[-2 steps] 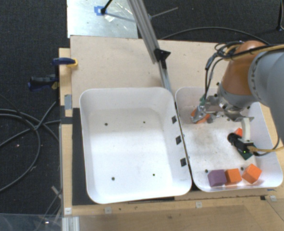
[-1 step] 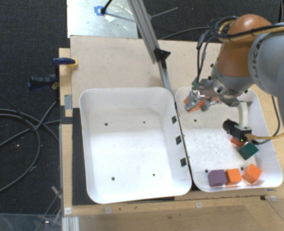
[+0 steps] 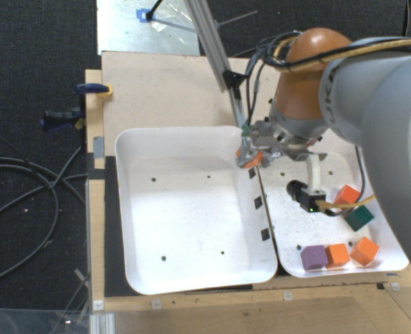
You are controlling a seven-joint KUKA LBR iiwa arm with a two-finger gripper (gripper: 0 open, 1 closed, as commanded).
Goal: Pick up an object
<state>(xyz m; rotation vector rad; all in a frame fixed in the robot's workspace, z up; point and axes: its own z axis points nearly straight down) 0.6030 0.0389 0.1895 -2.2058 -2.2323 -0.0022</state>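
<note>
From the camera above, at a slant: two shallow white bins side by side on a pale wooden bench (image 3: 163,89). On the floor of the left bin (image 3: 184,207), a few small dark dots.

Reaching in from the right, the grey arm with the orange band (image 3: 309,68), its wrist bent down toward the wall between the bins. Gripper (image 3: 250,155) low over the far end of that wall, at the upper left corner of the right bin (image 3: 288,228). Spread or pressed together: cannot tell, too small and partly hidden under the wrist. At its tip a small orange patch, not clear whether a held thing or a part of the tool.

All blocks in the right bin, well apart from the gripper. Along the near edge, in a row: purple block (image 3: 313,257), orange block (image 3: 338,255) just beside it, second orange block (image 3: 364,250) next. Further up, near the right side, red-orange block (image 3: 347,195) and, just below it, dark green block (image 3: 360,218).

At the left edge of the bench, a blue clamp (image 3: 92,89). On the dark floor beyond, loose black cables (image 3: 17,179).
</note>
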